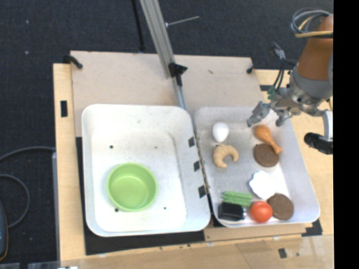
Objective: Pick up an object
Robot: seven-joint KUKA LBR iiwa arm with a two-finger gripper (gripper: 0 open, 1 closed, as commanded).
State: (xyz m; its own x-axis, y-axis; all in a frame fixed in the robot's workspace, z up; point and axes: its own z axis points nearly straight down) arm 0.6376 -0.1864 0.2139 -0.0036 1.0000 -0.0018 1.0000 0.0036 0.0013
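My gripper (pixel 268 115) hangs over the back right corner of the right bin (pixel 307 184), its two fingers spread open with nothing between them. Just in front of it lies an orange chicken drumstick (pixel 266 135), apart from the fingertips. Further left in the same bin rest a white egg (pixel 220 131) and a tan croissant (pixel 225 155). A brown round patty (pixel 266 155) lies below the drumstick. Toward the front are a white lumpy piece (pixel 263 184), a green bean pod (pixel 236 197), a black block (pixel 230 210), a red tomato (pixel 261 211) and a second brown patty (pixel 282 206).
The left bin (pixel 95 122) holds a green bowl (pixel 132 186) near its front. A slanted metal post (pixel 162 38) rises behind the two bins. The arm's orange band (pixel 315 60) stands at the right, above the bench edge.
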